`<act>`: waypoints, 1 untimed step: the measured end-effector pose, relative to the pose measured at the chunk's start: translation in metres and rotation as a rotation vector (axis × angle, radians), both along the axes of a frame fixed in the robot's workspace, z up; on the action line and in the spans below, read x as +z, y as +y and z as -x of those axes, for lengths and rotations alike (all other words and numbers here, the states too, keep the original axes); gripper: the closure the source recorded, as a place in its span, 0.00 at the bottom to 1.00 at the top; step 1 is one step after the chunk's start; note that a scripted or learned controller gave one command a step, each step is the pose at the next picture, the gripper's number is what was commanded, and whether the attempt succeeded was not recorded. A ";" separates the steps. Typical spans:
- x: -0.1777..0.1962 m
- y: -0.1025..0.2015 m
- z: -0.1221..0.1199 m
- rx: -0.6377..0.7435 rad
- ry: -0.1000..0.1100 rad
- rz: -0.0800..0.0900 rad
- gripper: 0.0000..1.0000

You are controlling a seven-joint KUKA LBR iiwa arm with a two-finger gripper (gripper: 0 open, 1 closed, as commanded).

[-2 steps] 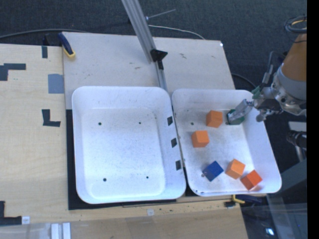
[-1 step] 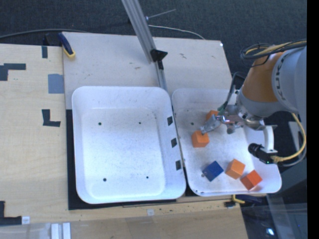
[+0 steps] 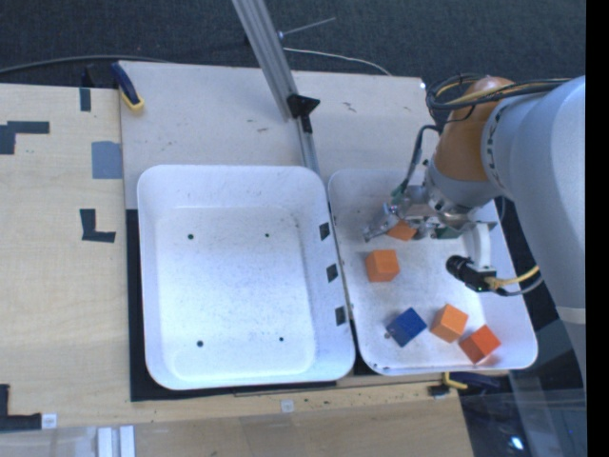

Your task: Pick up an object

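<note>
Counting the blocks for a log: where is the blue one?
The blue block lies in the right bin, near its front edge, just left of an orange block.

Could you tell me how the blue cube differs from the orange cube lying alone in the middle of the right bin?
The blue cube is dark blue; the orange cube is bright orange. The blue cube sits nearer the right bin's front edge, close to two more orange blocks, while the orange cube lies just below the end effector. The blue cube is turned more diagonally. Both look similar in size and rest free on the bin floor.
</note>
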State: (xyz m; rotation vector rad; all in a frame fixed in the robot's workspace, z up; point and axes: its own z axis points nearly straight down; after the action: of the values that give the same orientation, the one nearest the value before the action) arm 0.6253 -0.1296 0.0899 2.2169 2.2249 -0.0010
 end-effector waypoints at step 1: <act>0.002 0.022 -0.044 0.001 -0.002 -0.001 0.00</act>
State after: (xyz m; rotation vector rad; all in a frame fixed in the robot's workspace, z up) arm 0.6691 -0.1074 0.0921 2.2157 2.2255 0.0022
